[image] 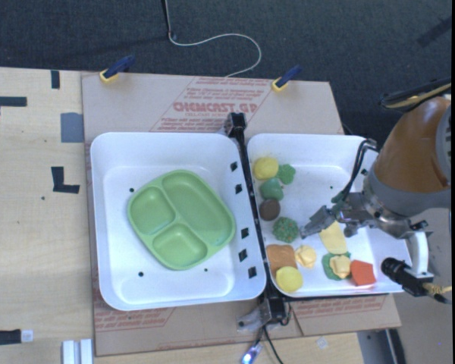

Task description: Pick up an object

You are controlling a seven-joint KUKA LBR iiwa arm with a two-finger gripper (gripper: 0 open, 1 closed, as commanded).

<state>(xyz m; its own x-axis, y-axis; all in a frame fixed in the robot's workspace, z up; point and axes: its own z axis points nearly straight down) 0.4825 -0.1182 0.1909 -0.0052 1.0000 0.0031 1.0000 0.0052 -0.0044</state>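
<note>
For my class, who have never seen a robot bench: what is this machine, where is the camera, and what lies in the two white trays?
One camera looks down at a slant on a bench. The grey and orange robot arm reaches in from the right; its tool hangs low over the right bin, and I cannot see that it holds anything. That bin contains small toy foods: a yellow ball, green pieces, a brown ball, a red-orange block. The left bin holds a green divided plate.

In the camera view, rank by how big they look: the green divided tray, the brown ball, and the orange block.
1. green divided tray, far the largest.
2. orange block.
3. brown ball, only slightly smaller than the block, so that order is unsure.
</note>
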